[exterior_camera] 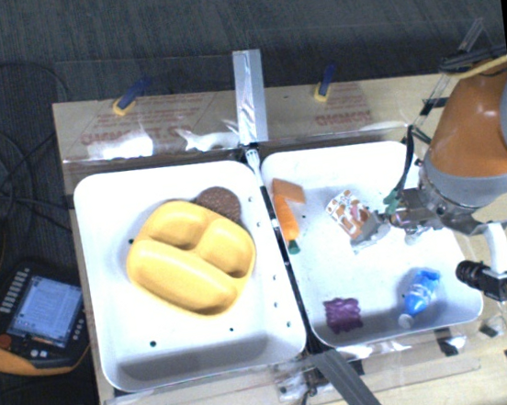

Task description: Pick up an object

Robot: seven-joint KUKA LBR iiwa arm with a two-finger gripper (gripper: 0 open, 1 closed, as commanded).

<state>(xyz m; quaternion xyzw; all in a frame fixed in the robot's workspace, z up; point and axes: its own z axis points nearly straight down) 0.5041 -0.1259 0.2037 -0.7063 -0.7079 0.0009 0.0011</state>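
The packet (348,213), a small crinkled wrapper printed in white and orange, is lying in the upper middle of the right bin (363,156), and it looks like the target. The gripper (374,226) is reaching in low from the right, its tip sitting just beside or against the packet's lower right corner. Whether the claw is spread or pressed together I cannot tell, since the grey parts are blurring into the white floor. Nothing is showing between the claw's tips, so the pick is not yet made; closing on the packet and lifting it are still to come, as I judge it.

Other things are lying around it. An orange carrot-like piece (286,209) is resting against the bin's left wall, near the packet but apart from it. A purple lump (343,313) is sitting at the front, and a blue bottle (419,294) is lying tilted at the front right, under the arm (470,136). None of them is crowding the packet.

In the left bin (108,290) a big yellow toy (190,256) is lying with a brown disc (217,201) tucked behind it, well clear of the work.
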